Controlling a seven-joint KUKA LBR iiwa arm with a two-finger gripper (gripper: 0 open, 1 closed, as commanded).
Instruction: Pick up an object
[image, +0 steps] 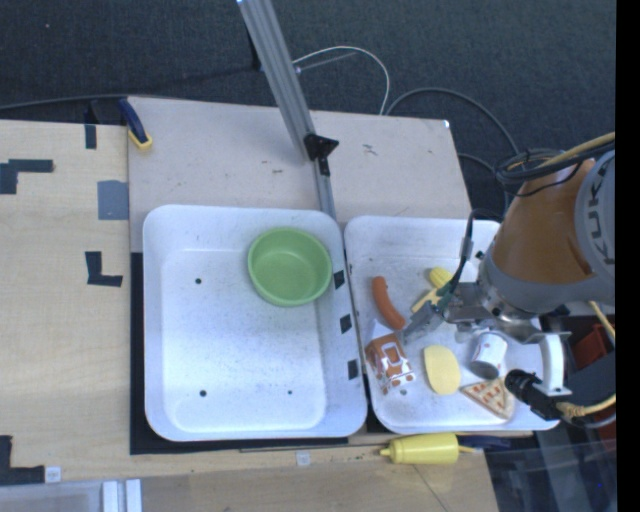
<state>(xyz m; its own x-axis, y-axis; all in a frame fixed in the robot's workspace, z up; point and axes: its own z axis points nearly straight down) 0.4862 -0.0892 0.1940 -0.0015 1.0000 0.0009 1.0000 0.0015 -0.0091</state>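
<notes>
Camera view: arm reaches in from the right, gripper (425, 322) low in the right bin (400, 238) over the clutter, presumably lining up a pick. Jaws' gap: cannot tell, nothing seen between them. Candidates there: sausage (388, 302) just beside the tip, yellow lump (441, 369), small box (390, 364), pizza slice (489, 397). Left bin (170, 300) holds a green bowl (290, 266). Yellow bottle (424, 449) lies on the counter (60, 300) outside.

The arm (545, 245) is grey with a broad orange band. Black cables loop around it. White lettering marks its right side.
</notes>
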